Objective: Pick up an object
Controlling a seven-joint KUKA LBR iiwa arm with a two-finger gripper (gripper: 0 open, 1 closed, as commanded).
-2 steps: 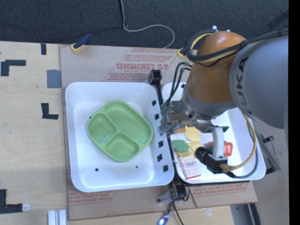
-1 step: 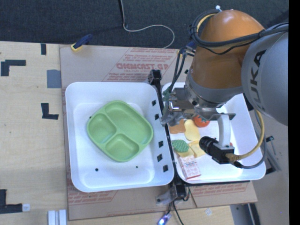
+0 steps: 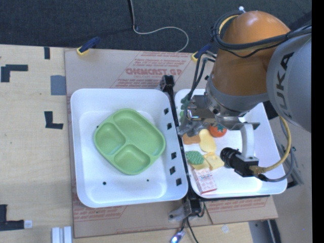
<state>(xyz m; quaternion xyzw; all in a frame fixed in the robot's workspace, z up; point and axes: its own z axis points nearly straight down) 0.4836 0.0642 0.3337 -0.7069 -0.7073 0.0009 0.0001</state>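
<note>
From above, a smooth green plastic divided plate (image 3: 129, 141) lies in the left bin (image 3: 81, 135) with bare white floor around it. In the right bin (image 3: 271, 186), the gripper (image 3: 195, 116) hangs by the inner wall over crowded toy food (image 3: 207, 142) and a small carton (image 3: 204, 180); its jaw state I cannot tell.

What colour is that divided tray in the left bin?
Light green, as the camera view shows: the divided tray.
</note>
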